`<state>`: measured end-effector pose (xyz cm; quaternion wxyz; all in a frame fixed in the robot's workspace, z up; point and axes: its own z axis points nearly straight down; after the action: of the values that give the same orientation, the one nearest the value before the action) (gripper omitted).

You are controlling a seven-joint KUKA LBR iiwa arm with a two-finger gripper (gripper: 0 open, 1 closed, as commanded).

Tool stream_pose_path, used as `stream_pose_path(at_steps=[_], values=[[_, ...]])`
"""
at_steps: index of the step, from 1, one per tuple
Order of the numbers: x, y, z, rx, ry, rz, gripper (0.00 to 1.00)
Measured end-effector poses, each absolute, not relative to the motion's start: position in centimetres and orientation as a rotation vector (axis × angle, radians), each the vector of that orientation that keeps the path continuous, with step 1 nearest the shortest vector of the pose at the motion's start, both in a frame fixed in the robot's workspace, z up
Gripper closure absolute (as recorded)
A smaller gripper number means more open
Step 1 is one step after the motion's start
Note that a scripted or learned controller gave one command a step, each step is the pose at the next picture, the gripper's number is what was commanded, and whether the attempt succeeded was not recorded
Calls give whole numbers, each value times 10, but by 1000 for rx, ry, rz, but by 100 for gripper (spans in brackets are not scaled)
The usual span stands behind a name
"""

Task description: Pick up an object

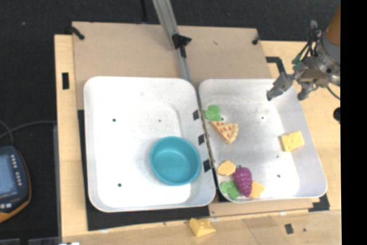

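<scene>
No single object is marked out as the target, and all the candidates are lying loose in the bins. In the right-hand shallow white bin [261, 94], a yellow cheese-like block [292, 140] is sitting alone near the right wall. By the divider between the bins, a small green plastic piece [214, 112] is touching the top of an orange waffle-patterned wedge [225, 131]. Down in the near left corner of that bin, a purple bunch of toy grapes [243, 179] is crowding against a yellow lump [226, 167], a green piece [229, 188] and a small orange bit [256, 189].

The grey two-finger gripper [285, 86] is hanging over the far right corner of that bin, well apart from every toy, with nothing between its fingers; whether they are spread or closed, I cannot tell from here.

In the left-hand white bin [126, 100], a round teal plastic bowl [175, 160] is standing upright near the divider. Another yellow wedge [201, 227] is lying on the wooden bench [69, 226] in front of the bins. A slanted grey metal rail [163, 6] is running up from the far edge of the bins.
</scene>
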<state>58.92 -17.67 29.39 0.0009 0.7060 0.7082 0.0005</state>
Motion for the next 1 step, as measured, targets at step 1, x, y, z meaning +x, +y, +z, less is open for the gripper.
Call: stream_pose_path(at_steps=[1], values=[[589,-177,294,2217,2223,1,0]])
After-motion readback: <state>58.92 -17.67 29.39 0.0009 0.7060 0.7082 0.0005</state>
